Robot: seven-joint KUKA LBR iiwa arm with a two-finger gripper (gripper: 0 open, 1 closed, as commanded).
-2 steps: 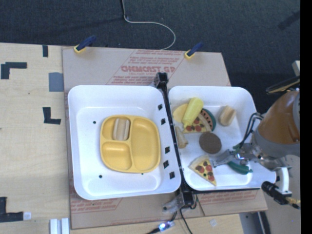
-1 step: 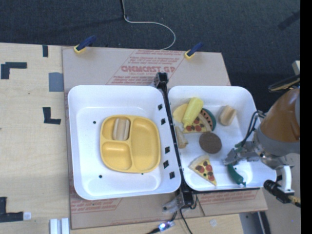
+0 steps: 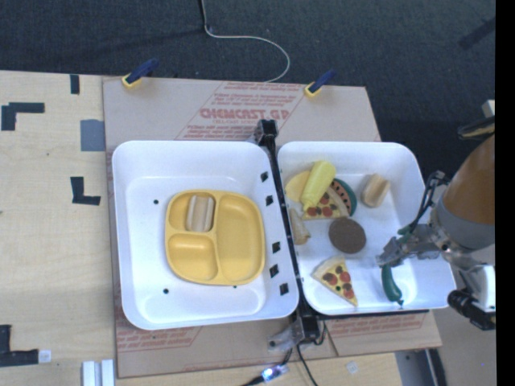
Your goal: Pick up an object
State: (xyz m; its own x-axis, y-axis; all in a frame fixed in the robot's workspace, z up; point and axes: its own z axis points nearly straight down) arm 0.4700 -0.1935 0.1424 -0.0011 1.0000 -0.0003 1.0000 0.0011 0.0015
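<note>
Pepper [image 3: 391, 284] lay at the right bin's [image 3: 406, 161] five o'clock, the gripper [image 3: 396, 252] just above it, presumably targeting it.

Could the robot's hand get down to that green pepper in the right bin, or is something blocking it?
Probably yes. The hand hovers just above the green pepper, which lies by itself near the bin's front edge.

- Green chili pepper [image 3: 391, 284]: small, curved, lying flat near the right bin's front right corner.
- Pizza slice [image 3: 337, 278]: triangular, lying flat, left of the pepper.
- Brown round cookie [image 3: 347, 235]: flat, mid-bin.
- Corn cob [image 3: 319, 185]: yellow, tilted, resting on another pizza slice [image 3: 331, 203].
- Bread roll [image 3: 374, 190]: tan, toward the back right.
</note>
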